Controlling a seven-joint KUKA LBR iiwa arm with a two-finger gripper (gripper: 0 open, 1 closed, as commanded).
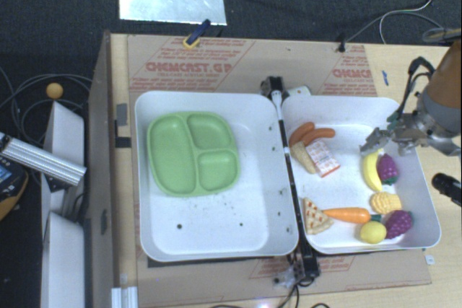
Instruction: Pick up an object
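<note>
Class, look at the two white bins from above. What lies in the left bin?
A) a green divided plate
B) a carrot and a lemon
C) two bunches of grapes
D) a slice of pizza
A: the green divided plate sits alone in the left bin, while the toy foods, such as the carrot and the pizza slice, lie in the right bin.
</note>
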